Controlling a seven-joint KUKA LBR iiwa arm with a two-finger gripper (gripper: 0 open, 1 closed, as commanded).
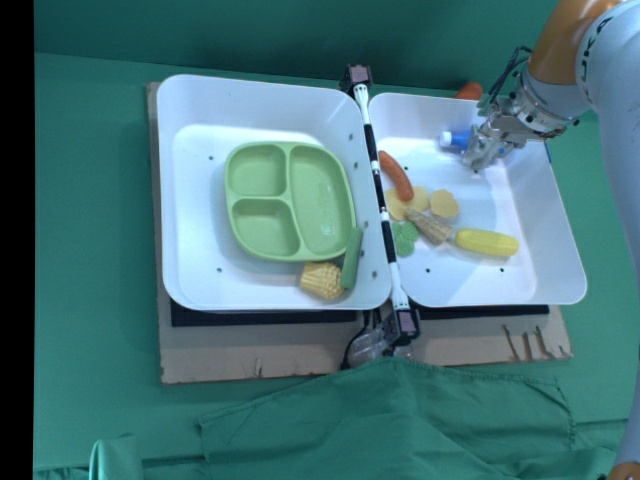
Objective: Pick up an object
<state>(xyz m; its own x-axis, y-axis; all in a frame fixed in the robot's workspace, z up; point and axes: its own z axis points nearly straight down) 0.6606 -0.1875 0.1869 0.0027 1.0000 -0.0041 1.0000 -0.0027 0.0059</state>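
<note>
My gripper [483,158] is over the back of the right bin [560,268], reaching in from the right, tips pointing down toward the bin floor. Can't tell from this angle whether it's apart or closed, and I see nothing clamped in it. Closest object: a small blue-and-white item [454,140], type unclear, lying just left of my tips, near the bin's back wall; touching or not, can't tell. An orange-red piece [468,91] pokes up at the back rim behind my wrist, mostly hidden. Other candidates sit toward the front-left of me in the same bin: a red sausage [396,174] lying diagonally near the divider, pale yellow slices [432,204] beside it, a green leafy piece [404,238], a cone-like tan piece [430,226], and a yellow corn cob [487,242] lying flat near the bin's middle, well apart from my gripper. Left bin [190,258] holds a green divided plate [290,200], with a second corn cob [322,281] and a green stick-shaped piece [351,258] at its front-right corner, touching each other. Green cloth [400,423] bunched at the bench front.
</note>
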